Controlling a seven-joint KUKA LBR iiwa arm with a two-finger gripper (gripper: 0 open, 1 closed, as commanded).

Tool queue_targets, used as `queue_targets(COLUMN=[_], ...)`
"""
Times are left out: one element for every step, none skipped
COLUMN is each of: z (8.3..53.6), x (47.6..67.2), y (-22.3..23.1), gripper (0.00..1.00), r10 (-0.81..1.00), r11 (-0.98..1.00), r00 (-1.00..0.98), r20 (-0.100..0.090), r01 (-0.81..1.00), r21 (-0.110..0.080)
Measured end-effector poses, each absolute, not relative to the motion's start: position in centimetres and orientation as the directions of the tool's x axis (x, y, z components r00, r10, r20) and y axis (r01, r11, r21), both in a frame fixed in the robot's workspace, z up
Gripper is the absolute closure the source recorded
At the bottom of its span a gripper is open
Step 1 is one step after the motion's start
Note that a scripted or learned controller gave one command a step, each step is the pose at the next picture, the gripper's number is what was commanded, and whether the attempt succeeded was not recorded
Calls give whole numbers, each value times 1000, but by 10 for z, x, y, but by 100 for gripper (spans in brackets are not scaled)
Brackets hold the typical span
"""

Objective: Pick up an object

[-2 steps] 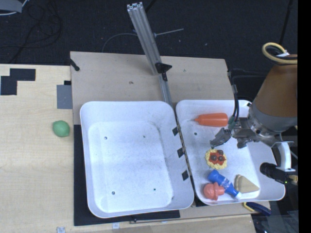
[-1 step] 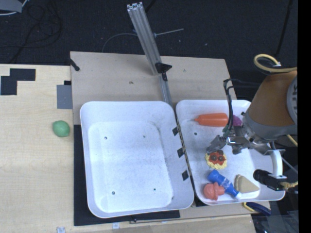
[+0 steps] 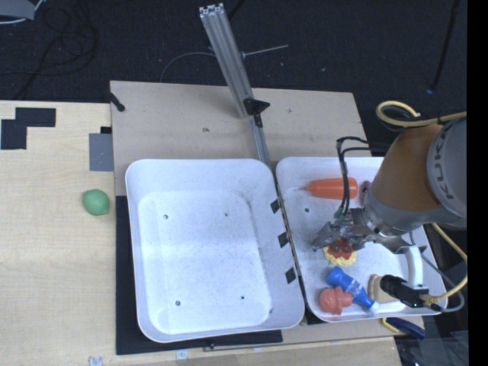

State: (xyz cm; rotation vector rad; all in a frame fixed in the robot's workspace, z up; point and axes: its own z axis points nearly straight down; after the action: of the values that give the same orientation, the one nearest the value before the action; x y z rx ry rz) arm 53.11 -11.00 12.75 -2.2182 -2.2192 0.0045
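Hovering my claw (image 3: 339, 242) low over the yellow toy (image 3: 341, 255) in the right bin (image 3: 293, 175)

Can't tell how the claw is set from up here, too much wrist in the way. The yellow toy with red bits sits mid-bin, right under me. The carrot (image 3: 329, 188) lies near the back, and the blue piece (image 3: 349, 285) and pink blob (image 3: 333, 301) crowd the front. I reckon the trick is dropping straight down, centred on the yellow toy, and closing before lifting.
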Motion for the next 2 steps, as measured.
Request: queue_targets(z=[140, 201], x=[532, 528], y=[-111, -112], gripper=[100, 100], r10=[1000, 1000], r11=[-2, 0], r00=[2, 0], r20=[0, -1], r01=[1000, 1000], r21=[-1, 4])
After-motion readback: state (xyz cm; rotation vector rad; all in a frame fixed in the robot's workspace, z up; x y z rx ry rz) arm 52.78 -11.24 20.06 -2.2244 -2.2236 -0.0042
